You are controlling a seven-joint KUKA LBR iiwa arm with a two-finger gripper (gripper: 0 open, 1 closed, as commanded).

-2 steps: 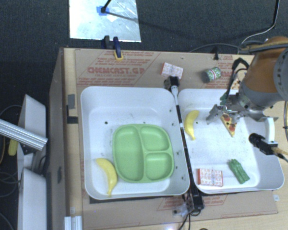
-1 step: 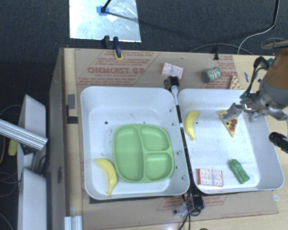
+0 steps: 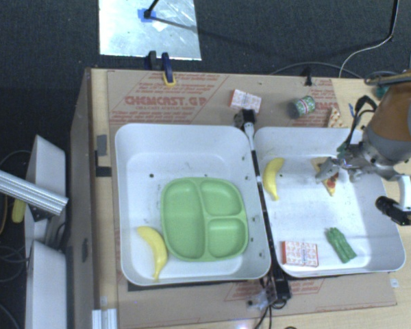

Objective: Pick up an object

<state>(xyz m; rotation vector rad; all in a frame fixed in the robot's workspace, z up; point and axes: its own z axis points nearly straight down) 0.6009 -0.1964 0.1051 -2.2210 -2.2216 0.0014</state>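
Note:
My gripper (image 3: 337, 168) is low in the right bin (image 3: 374, 214), near its far right side. It sits right at an orange and yellow pizza-slice toy (image 3: 331, 184), whose upper part it hides. In the same bin a yellow banana (image 3: 272, 177) lies against the left wall. A green ribbed vegetable (image 3: 342, 245) and a small red and white box (image 3: 300, 253) lie near the front edge. Nothing is seen lifted off the bin floor.
The left bin (image 3: 185, 134) holds a green divided plate (image 3: 204, 218) and a second banana (image 3: 154, 250) at its front left. Behind the bins, a small can (image 3: 303, 106) and a white packet (image 3: 246, 101) lie on the bench. The arm's grey and orange wrist (image 3: 397, 122) overhangs the right bin's far right corner.

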